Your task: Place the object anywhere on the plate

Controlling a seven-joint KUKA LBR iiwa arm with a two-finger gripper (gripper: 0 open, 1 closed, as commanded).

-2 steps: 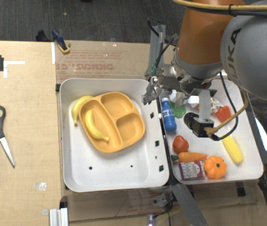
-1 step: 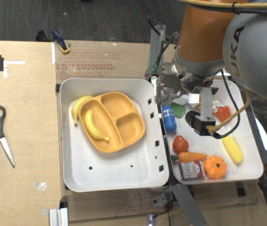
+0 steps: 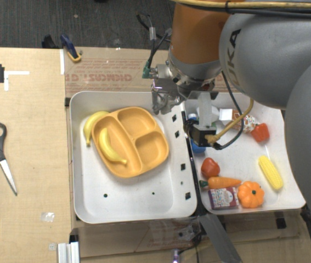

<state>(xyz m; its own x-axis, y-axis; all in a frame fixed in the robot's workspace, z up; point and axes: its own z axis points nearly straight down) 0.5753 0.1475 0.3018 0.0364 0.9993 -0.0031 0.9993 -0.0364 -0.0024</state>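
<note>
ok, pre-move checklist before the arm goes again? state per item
1. Plate inside the left bin: ok.
2. Banana in the plate's long compartment: ok. A second banana lies outside the plate against its rim: not ok.
3. End effector over the left bin's upper right corner, apart from the plate: ok.
4. Anything held by the end effector: cannot tell.
5. Corn, carrot and pumpkin in the right bin: ok.

Banana [image 3: 109, 146] in plate [image 3: 144, 126], left bin [image 3: 128, 201]; corn [image 3: 270, 172], pumpkin [image 3: 251, 195], perhaps carrot [image 3: 224, 182], right bin [image 3: 287, 201].
</note>
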